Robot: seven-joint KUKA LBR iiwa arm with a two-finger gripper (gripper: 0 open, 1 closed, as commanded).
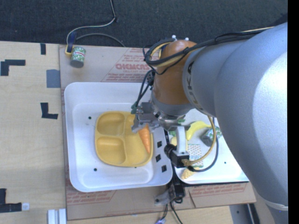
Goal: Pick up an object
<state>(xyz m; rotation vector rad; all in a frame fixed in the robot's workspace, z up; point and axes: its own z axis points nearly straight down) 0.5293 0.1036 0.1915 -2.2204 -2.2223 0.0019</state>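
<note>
From my seat the arm comes in from the right and drops over the left of the 2 bins (77,139). The claw (140,120) sits low over the right edge of a yellow divided plate (114,139), which lies flat in that bin. The wrist hardware hides the fingers, so I cannot tell whether the claw is spread or closed, and I see nothing clearly held in it.

The thing nearest to it, and my best guess at the target, is a carrot (145,139). It lies just below and slightly right of the claw, on the plate's right rim, with its upper end touching or tucked under the claw body; I cannot tell which. Its long axis runs roughly up and down in the view, tilted a little so the lower end leans right. The upper end looks broader and the lower end narrower, so I read it as pointing away from the claw, toward the near wall of the bin.

I judge that a grasp would call for the fingers to close across that axis, left to right, with the claw shifted slightly toward the carrot's middle.

Well off to the claw's right, past the wrist, a banana (197,128) lies in the other bin.
</note>
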